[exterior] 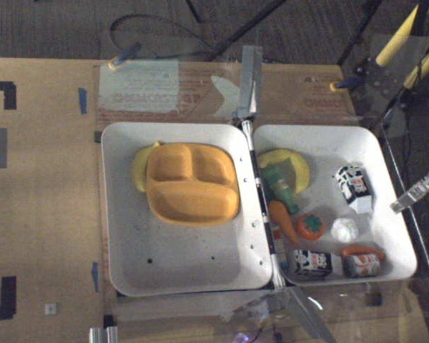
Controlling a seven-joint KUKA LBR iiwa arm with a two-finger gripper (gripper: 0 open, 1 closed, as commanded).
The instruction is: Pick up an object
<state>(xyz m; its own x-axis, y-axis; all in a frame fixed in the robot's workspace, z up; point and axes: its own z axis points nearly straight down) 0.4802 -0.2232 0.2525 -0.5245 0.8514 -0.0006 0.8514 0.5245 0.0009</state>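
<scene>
Over on the left, I see the left bin holding an orange divided tray turned upside down, with a yellow piece poking out from under its left edge. Moving right, the right bin carries a yellow banana, a green bottle, a carrot, a tomato, a white lump, two cow-print cartons and a small can. At the far right edge I make out a pale piece of the gripper above the bin's rim; whether it is open or closed I cannot tell
</scene>
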